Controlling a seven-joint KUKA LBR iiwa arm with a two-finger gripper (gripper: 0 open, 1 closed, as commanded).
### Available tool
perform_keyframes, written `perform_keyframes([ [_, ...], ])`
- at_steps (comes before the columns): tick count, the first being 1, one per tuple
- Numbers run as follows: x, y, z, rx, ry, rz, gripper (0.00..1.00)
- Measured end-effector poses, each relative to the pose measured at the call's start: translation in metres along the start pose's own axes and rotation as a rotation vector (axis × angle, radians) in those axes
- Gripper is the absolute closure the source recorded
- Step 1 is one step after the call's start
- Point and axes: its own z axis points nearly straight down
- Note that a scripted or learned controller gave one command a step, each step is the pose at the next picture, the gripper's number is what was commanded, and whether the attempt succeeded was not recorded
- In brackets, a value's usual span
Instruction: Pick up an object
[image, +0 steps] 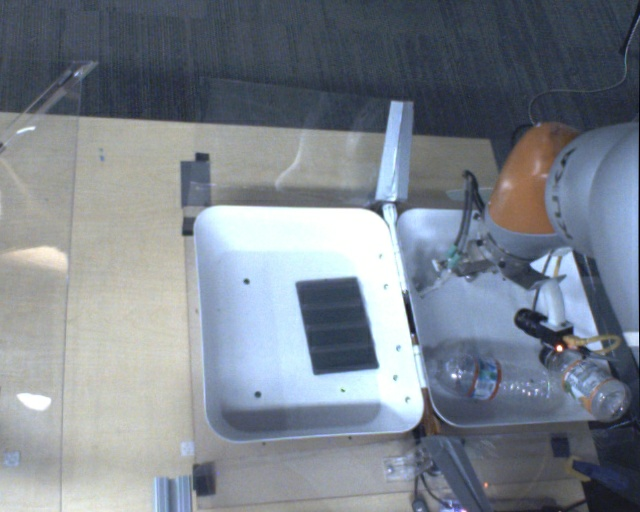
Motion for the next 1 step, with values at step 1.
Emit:
perform_keyframes([
  [1,-0.0259,-0.0701,-0.0556,0.007,0.001,0.011,0.00],
])
